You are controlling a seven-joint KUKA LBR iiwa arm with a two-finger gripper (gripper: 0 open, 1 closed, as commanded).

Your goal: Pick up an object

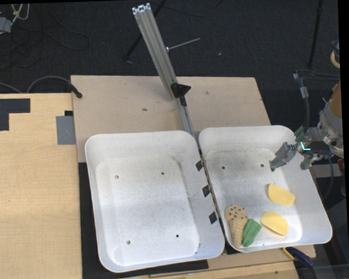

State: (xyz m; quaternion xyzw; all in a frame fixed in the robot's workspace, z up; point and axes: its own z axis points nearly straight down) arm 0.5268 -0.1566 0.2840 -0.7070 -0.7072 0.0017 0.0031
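Low in the right bin [314, 176] lie two yellow pieces [280, 195], a green piece [251, 231] and a cookie [236, 216] (the last two touching). Above them the gripper [292, 157] hovers, jaws apart, empty; closing there risks grabbing both.

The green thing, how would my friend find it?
Look in the right-hand white bin, down at its near corner. The green thing lies there, touching a spotted tan piece. It is the sole green item; the two pieces beside it are yellow.
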